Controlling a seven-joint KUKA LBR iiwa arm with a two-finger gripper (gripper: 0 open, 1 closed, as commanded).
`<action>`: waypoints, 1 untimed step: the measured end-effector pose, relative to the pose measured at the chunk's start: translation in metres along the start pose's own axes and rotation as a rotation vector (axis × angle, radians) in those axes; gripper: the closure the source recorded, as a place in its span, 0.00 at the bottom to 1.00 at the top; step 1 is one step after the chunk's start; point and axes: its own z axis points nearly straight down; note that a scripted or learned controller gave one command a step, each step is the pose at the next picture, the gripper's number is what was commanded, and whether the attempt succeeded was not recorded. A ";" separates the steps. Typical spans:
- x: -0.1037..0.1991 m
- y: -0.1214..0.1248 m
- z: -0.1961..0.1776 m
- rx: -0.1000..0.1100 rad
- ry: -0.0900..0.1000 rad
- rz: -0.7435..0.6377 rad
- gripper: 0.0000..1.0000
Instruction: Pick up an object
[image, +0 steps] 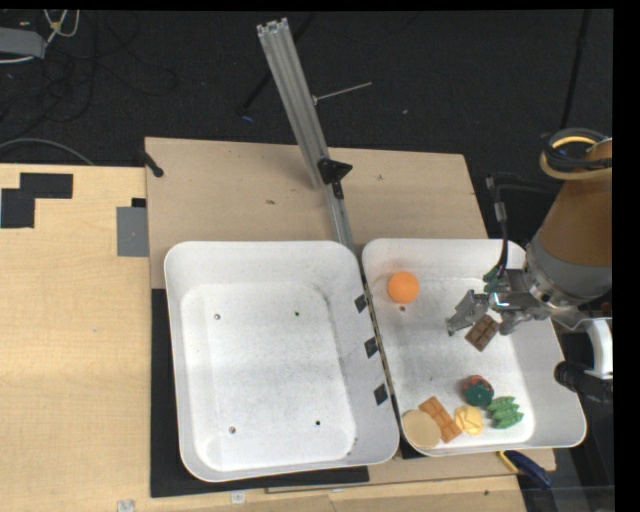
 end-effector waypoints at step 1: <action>-0.001 0.001 -0.002 -0.005 -0.001 0.004 0.00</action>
